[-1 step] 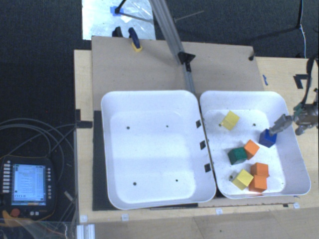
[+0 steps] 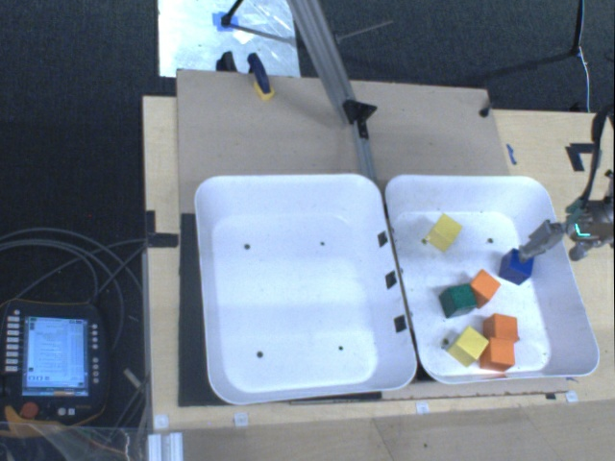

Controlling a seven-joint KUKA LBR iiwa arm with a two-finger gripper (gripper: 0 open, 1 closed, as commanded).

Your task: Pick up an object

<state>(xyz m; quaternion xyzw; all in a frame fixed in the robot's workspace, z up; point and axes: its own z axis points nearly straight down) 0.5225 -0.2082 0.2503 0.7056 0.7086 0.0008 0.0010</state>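
The right bin (image 2: 480, 188) holds several small blocks. A yellow block (image 2: 444, 232) lies toward the back. A blue block (image 2: 516, 267) sits near the right wall. An orange block (image 2: 485, 285) and a green block (image 2: 458, 301) touch in the middle. Near the front lie another yellow block (image 2: 470, 346) and two orange blocks (image 2: 499, 342) close together. My gripper (image 2: 538, 241) reaches in from the right edge, its tip right at the upper right corner of the blue block. The view does not show whether it touches the block.
The left bin (image 2: 288, 192) stands beside the right one, with black clips (image 2: 391, 279) along the shared edge. A grey pole (image 2: 327, 51) slants over the back of the bench. A teach pendant (image 2: 48, 358) lies on the floor at left.
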